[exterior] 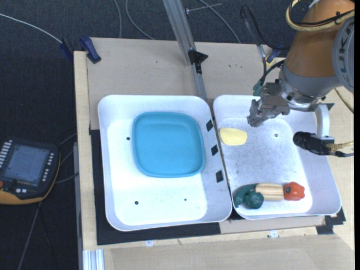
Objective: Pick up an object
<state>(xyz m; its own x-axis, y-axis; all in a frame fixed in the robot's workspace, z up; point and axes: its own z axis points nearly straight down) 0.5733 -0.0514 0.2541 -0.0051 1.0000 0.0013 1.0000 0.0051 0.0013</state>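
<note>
The camera looks down at a slant on a pale wooden tabletop (146,61) carrying two shallow white bins of smooth plastic with rounded corners, set side by side and touching along their inner walls. The left bin (115,196) holds a turquoise square plate (167,144) with soft rounded corners and a low raised rim; it lies flat in the upper middle of that bin.

The right bin (323,204) has a faintly speckled floor. Near its upper left corner lies a pale yellow, smooth, rounded lump (233,136), just beside the dividing wall. Along the near wall sit three small things in a row: a dark green knobbly piece (248,198), a tan cylinder-like piece (269,192) touching it, and a glossy red rounded piece (293,191) at the cylinder's right end.

The grey arm with its orange band (318,38) reaches in from the right. Its dark metal claw (257,117) hangs over the upper part of the right bin, just up and to the right of the yellow lump, apart from it. I cannot tell whether the claw is released or clenched; nothing is seen in it.

On the dark floor to the left lies a handheld control pendant (25,170) with a grey screen.
</note>
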